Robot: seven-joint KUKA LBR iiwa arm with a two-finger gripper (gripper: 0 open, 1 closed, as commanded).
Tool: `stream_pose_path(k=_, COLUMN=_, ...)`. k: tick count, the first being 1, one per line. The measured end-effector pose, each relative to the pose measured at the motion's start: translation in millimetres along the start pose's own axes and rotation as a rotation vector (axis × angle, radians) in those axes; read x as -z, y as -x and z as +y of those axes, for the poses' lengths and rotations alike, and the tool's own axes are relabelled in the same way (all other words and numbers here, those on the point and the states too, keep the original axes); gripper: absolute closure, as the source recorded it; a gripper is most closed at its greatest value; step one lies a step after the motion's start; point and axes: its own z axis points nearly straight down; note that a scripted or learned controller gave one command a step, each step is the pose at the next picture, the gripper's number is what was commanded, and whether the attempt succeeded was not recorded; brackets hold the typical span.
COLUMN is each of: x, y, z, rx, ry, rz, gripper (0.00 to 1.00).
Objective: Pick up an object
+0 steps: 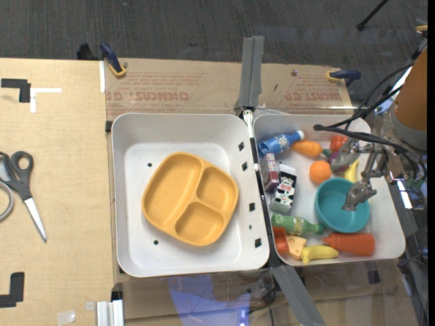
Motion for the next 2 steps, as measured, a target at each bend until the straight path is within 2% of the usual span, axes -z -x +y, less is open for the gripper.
stream_pose_path(k=1, x=-136, y=83, z=18, rx=0.037, ry=0.000, rz=-0.001, gripper=0.00)
stream_pose_path(k=2, x=-167, y=83, z=-9, rx=0.037, ry=0.000, rz=-0.002, gripper=0.00)
